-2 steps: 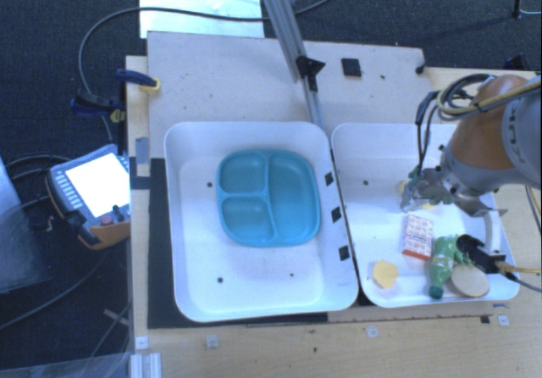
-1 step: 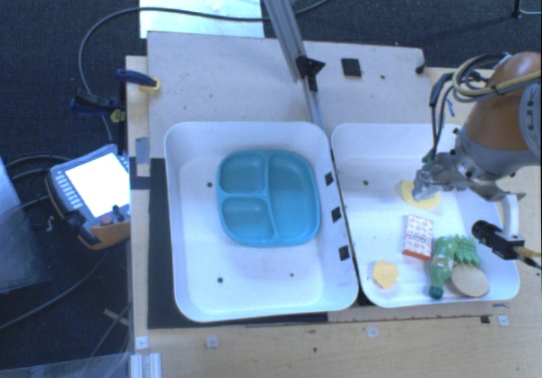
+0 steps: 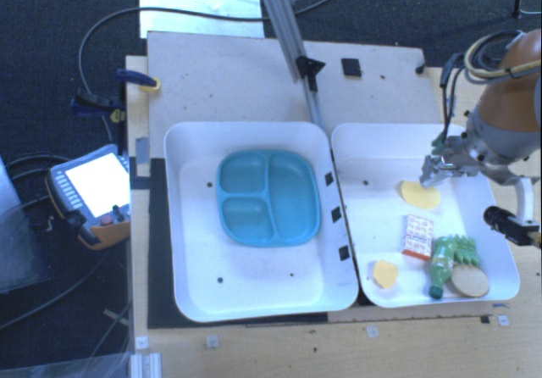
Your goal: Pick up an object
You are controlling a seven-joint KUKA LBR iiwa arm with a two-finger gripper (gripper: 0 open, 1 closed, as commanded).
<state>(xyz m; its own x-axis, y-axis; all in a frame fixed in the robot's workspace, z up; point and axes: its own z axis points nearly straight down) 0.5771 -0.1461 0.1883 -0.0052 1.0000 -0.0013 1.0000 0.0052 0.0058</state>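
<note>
the gripper (image 3: pixel 432 175) hangs low in the right bin (image 3: pixel 373 156), just above a pale yellow piece (image 3: pixel 421 196); whether its fingers are spread or pressed together cannot be told; a blue divided plate (image 3: pixel 268 197) sits in the left bin (image 3: pixel 190 198).

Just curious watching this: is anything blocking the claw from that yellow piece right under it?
Nothing visible does. The gripper hangs just above the yellow piece in the right bin; the other items lie nearer the bin's front.
</note>
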